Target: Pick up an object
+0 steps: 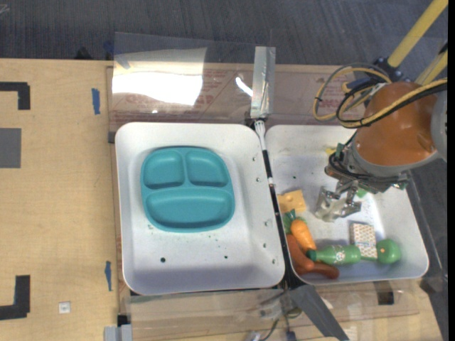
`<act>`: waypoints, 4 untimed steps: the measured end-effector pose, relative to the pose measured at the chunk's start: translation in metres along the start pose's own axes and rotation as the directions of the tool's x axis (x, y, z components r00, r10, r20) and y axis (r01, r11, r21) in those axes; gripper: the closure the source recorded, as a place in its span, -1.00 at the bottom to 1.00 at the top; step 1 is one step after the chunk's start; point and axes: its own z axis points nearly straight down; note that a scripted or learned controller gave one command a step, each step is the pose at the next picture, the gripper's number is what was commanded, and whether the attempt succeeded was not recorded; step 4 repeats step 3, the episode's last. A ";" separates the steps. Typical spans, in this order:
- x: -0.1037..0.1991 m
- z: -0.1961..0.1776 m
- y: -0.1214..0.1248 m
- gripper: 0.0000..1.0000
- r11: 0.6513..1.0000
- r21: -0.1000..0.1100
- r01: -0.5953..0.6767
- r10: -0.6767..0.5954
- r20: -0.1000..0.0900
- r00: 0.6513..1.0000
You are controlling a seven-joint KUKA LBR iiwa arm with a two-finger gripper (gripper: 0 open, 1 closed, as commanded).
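Camera view, hidden or unclear parts: the arm point(398, 130), grey with an orange band, enters from 3 o'clock and covers the upper right part of the right bin point(298, 155); its outer side is cut off by the frame edge.
Camera view, cables: yellow and black cables point(348, 94) loop over the arm at its 11 o'clock; where they end cannot be made out.
Camera view, end effector: the end effector point(335, 206) hangs below the orange band, over the middle of the right bin. Its metal fingers are small and blurred against the white floor, so whether they are spread or closed cannot be told; nothing is seen between them.
Camera view, task objects: the objects lie in the lower half of the right bin.
Yellow block: the yellow block point(291, 202) lies at 9 o'clock of the end effector, near it but apart.
Carrot: the orange carrot point(303, 234) lies at 7 o'clock, just below the yellow block.
Red piece: a red piece point(307, 263) lies below the carrot, partly hidden under it and the green toy.
Green toy: a long green toy point(355, 254) lies at 6 o'clock, along the bin's lower wall.
Patterned card: a small patterned card point(363, 236) lies at 5 o'clock, touching the green toy.
Camera view, left bin: the left bin point(135, 261) on the counter point(50, 212) holds a teal divided plate point(188, 189).
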 end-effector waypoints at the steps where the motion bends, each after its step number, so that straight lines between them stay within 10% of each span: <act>1: 0.001 -0.001 0.046 1.00 0.967 0.003 0.256 -0.256 0.000 0.967; 2: -0.003 -0.001 0.046 1.00 0.886 0.002 0.465 -0.465 0.002 0.886; 4: -0.010 0.000 0.037 1.00 0.924 -0.001 0.383 -0.383 -0.001 0.924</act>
